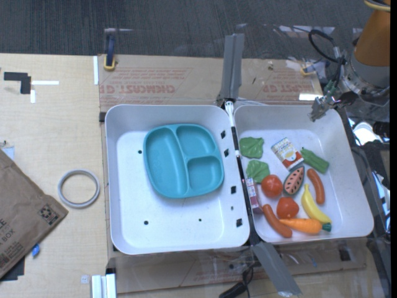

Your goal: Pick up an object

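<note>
We see the gripper (321, 106) at the upper right of the frame, over the back rim of the right bin (356, 166). It is small and dark there, so we cannot tell if it is open or closed, and we see nothing in it. The toy food sits in a tight bunch in the lower middle of that bin. That is what could go wrong: the tomato (271, 185), the melon slice (293, 180), the hot dog (316, 185) and the banana (314, 206) all touch or nearly touch, so a grab may push one away or catch two. The carrot (303, 226) lies close to the front wall, which may block a finger. The snack box (285, 152) looks easiest to us. It is white with red, flat, and has some room around it. The left bin (118, 185) holds a teal plate (184, 160).
</note>
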You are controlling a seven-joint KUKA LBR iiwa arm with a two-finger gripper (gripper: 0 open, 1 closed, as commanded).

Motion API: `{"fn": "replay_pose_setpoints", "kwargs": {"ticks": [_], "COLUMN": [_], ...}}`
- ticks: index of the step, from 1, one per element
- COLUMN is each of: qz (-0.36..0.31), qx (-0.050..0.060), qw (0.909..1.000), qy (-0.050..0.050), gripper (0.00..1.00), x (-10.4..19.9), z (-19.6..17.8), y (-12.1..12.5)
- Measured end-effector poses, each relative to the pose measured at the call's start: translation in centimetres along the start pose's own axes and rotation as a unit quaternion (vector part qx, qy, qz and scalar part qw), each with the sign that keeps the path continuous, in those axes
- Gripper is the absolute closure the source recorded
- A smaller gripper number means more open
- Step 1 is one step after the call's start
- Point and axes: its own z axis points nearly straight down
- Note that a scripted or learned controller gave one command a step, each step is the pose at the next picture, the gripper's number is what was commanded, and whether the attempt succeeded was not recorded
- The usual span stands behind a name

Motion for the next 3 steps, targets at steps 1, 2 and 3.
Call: {"fn": "replay_pose_setpoints", "kwargs": {"ticks": [1, 2, 3], "qz": [-0.012, -0.202, -0.202], "qx": [0.0, -0.001, -0.002], "qw": [0.9999, 0.9794, 0.9794], "qy": [0.0, -0.001, -0.002], "gripper": [1.0, 1.0, 1.0], "x": [1.2, -3.6, -3.7], "z": [0.4, -1.3, -2.1], "y": [0.6, -0.8, -0.7]}}
